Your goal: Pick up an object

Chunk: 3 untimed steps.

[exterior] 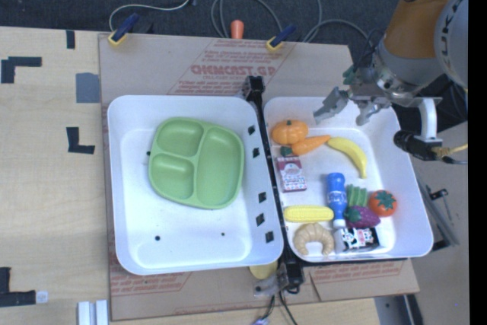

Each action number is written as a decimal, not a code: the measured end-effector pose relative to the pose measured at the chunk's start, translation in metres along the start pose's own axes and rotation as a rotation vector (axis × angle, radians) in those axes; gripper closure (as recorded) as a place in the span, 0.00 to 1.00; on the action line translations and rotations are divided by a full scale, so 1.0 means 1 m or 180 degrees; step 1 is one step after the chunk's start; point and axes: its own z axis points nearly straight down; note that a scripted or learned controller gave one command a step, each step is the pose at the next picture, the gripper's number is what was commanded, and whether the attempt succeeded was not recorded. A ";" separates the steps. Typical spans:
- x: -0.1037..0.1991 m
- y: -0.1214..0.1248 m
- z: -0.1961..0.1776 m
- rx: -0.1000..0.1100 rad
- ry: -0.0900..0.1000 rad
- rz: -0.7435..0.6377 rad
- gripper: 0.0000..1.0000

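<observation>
My gripper (349,107) hangs open over the back of the right bin (411,186), with nothing between its fingers. Below and left of it lie an orange pumpkin (288,131), a carrot (310,143) and a banana (351,154). Further forward are a small red-and-white carton (291,174), a blue bottle (335,192), a tomato (383,202), a corn cob (307,215), a croissant (314,239) and a black-and-white carton (358,238).
The left bin (125,164) holds a green divided plate (196,162). A black divider (262,164) runs between the bins. Cables and clamps lie at the back of the bench. The arm's orange band (422,7) rises at the upper right.
</observation>
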 end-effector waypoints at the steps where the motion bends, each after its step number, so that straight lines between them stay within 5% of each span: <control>1: 0.028 0.033 0.121 0.0033 0.0007 -0.0006 0.00; 2: 0.020 0.041 0.152 -0.0003 -0.0005 -0.0002 0.00; 3: 0.020 0.041 0.141 -0.0009 -0.0004 -0.0005 1.00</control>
